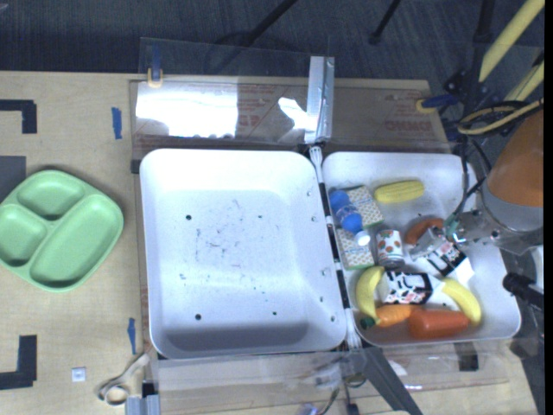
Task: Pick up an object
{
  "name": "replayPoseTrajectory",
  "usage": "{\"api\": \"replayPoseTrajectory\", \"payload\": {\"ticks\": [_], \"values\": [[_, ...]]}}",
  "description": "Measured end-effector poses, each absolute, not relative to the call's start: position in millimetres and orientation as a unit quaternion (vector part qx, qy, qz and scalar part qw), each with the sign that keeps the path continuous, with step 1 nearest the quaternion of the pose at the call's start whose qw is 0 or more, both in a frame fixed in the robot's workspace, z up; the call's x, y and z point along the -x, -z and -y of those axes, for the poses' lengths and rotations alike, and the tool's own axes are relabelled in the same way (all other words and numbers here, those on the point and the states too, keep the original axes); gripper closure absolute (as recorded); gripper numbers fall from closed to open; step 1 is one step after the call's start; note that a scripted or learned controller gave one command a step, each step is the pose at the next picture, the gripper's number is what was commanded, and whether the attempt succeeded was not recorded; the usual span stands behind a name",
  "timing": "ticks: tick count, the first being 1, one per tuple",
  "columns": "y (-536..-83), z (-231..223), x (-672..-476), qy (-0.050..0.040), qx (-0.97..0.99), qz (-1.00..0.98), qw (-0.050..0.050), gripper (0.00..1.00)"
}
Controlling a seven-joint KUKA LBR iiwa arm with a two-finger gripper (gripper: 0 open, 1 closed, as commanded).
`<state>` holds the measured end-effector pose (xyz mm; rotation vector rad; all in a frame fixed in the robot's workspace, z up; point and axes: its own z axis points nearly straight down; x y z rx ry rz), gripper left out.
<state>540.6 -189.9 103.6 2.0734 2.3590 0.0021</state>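
A: Where is the hand (pixel 441 247)?

B: Low in the right bin (pixel 449 167), just past the little cup (pixel 390 245). I cannot tell if it is wide or shut.

A: What could it grab?

B: The toys piled around that cup. The corn (pixel 399 191) lies apart behind it. I'd pick that, go straight down, and squeeze slowly.

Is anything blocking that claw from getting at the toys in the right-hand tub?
Nothing visible does. The claw is already down among the toys in the right bin, beside a small spotted cup and above a banana. The pile is crowded, though, so neighbours press close around whatever it goes for.
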Motion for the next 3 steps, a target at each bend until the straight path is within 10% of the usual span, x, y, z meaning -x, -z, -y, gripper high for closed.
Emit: {"api": "replayPoseTrajectory", "payload": {"ticks": [1, 2, 3], "values": [[-113.5, 193.0, -540.4, -0.0014, -0.662, -0.749, 0.002, 1.0], [-214.7, 151.2, -551.3, -0.0002, -0.695, -0.719, 0.0, 1.0], [-214.9, 151.2, -551.4, -0.0003, -0.695, -0.719, 0.0, 0.0]]}}
